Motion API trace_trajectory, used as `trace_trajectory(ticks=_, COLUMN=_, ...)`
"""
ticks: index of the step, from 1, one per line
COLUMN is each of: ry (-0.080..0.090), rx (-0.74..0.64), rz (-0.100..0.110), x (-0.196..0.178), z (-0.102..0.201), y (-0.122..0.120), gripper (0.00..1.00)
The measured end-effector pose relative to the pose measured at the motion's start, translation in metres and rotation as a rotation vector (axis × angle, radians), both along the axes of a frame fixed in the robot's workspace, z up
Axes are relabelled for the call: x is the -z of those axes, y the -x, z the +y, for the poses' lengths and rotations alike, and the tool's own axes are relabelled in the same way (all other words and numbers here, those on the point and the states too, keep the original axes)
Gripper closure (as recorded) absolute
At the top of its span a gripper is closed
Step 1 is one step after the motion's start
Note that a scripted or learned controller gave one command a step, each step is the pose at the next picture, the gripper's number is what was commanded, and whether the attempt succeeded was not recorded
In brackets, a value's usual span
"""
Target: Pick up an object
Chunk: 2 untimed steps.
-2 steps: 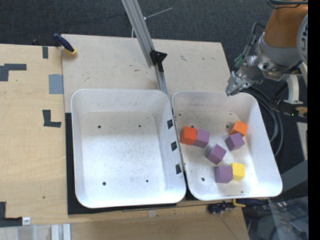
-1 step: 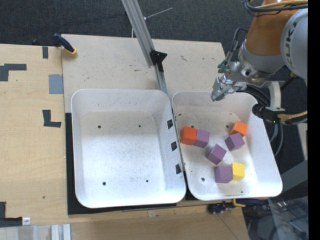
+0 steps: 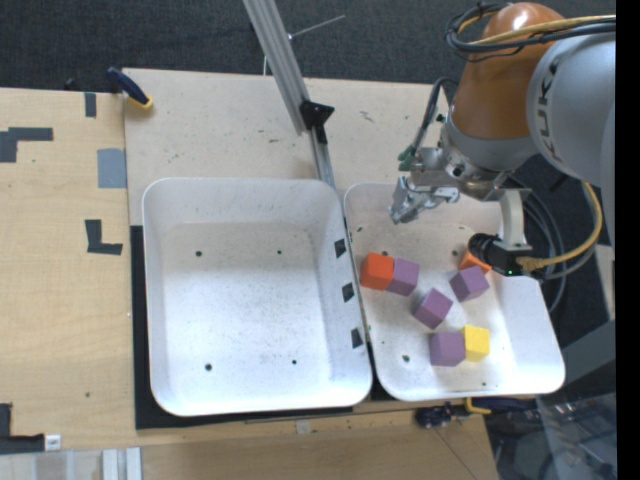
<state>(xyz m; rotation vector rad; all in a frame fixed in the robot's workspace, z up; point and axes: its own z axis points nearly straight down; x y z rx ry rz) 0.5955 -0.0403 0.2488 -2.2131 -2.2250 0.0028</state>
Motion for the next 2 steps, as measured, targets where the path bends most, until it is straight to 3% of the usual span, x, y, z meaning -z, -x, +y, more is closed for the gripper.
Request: trace_trajectory(ticks=2, ry=0.0, rx=-0.001, rz=0.001, x=0.014, z=0.108, y=0.039, gripper=1.0)
